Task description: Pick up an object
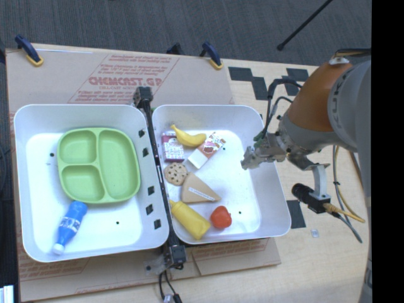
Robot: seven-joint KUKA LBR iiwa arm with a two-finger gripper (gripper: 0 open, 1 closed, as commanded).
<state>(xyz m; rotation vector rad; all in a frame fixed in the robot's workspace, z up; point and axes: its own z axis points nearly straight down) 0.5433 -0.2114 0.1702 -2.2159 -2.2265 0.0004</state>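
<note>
While nothing is held, gripper (250, 158) hangs at right bin (273, 197) edge, right of centre.
Finger state can't be told; food's bunched centre-frame, approx. within reach.

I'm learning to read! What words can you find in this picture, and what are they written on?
"CHEMCAST GP": red print, upside down, on the brown cardboard sheet behind the bins.
Smaller red lines around it: too blurred to read.
Blue plastic bottle label: too small.
Small red-and-white packets: too small.
</note>
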